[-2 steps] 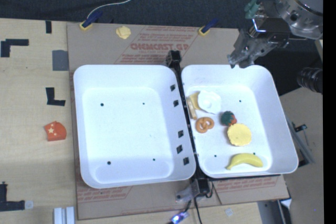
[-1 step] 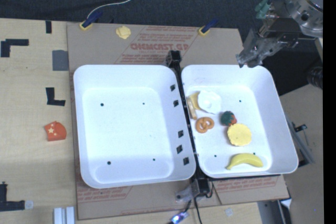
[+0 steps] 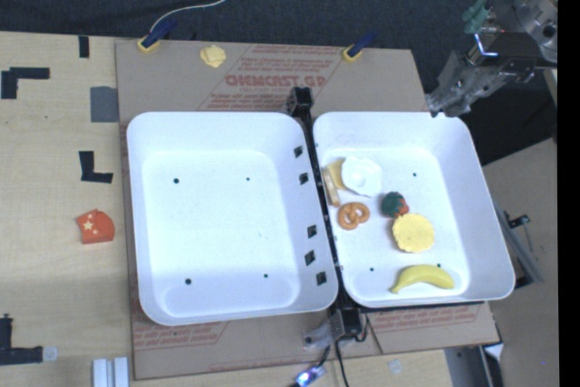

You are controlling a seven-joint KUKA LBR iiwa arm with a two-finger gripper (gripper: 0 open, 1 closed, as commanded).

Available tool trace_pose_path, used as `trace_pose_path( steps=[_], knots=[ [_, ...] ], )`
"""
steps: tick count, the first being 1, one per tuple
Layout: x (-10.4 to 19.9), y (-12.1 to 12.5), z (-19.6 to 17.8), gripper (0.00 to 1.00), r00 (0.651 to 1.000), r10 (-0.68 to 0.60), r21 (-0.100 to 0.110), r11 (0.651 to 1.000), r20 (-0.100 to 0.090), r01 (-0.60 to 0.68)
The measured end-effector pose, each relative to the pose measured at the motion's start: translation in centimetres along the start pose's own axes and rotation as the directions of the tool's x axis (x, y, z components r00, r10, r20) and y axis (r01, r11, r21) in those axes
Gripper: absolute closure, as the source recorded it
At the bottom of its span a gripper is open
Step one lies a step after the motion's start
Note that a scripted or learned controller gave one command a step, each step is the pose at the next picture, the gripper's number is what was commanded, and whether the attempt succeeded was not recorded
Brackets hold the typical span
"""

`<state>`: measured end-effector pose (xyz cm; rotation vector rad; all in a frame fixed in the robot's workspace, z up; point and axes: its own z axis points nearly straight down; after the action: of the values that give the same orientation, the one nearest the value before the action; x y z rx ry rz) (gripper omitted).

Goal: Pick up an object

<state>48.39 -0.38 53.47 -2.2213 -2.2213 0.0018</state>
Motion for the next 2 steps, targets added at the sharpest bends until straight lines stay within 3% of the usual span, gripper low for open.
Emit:
trace_pose_path(
  steps=[1,2],
  knots=[
    [-3.2,0.0,0.0,1.0,1.0,0.001,0.0,1.0,0.0,-0.001],
    [-11.7,0.0,0.0,1.0,1.0,0.007,-0.001,1.0,0.002,-0.007]
  ],
)
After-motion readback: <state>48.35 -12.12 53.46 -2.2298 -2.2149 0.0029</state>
